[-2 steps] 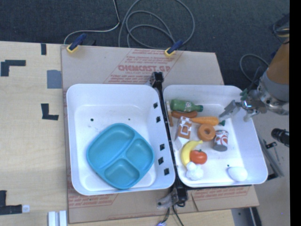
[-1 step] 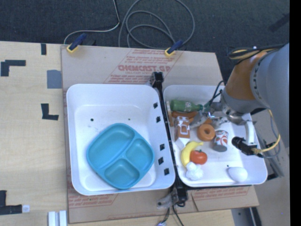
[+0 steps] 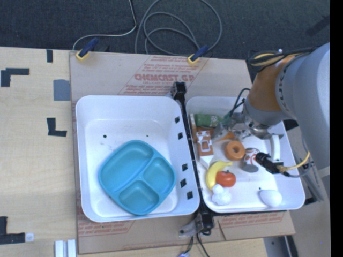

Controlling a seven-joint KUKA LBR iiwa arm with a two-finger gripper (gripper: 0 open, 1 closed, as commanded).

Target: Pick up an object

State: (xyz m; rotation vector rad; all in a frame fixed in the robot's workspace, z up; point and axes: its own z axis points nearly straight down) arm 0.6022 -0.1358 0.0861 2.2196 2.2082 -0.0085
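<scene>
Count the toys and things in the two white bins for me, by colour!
Blue: 1, the divided plastic tray
Orange: 1, the ring-shaped doughnut
Yellow: 1, the banana
Red: 1, the tomato
Green: 1, the flat packet
White: 2, round lumps
Total: 7

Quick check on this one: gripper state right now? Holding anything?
Gripper: low in the right bin beside the donut; open or shut cannot be told, and nothing is visibly held.
</scene>
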